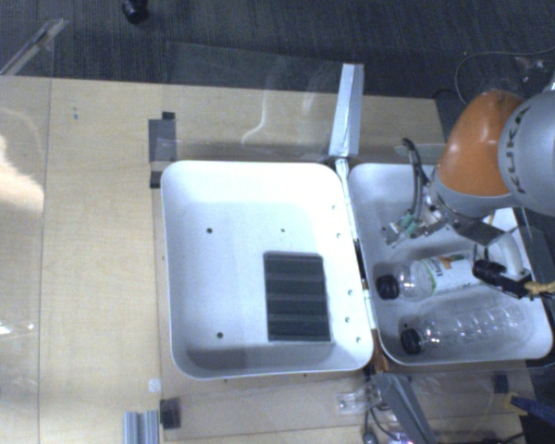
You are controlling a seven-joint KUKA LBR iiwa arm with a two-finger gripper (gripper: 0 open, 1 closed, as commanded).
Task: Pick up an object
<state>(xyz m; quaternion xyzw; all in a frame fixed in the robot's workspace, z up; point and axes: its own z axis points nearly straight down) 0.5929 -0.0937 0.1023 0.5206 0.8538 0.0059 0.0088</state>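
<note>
The bench [83,276] looks like pale wood, smooth and a bit shiny where the light hits it. The two bins are white plastic, smooth and matt; the left bin [213,276] has tiny dark holes in its floor. A dark pad [297,296] with ridges lies in it and looks like dull rubber or plastic. In the right bin [379,192] lie two see-through plastic bottles with black caps. The upper bottle [435,277] has a paper label, and the lower bottle [472,326] is bumpy and glossy. The arm [527,155] is smooth grey with a shiny orange band [476,151].
</note>
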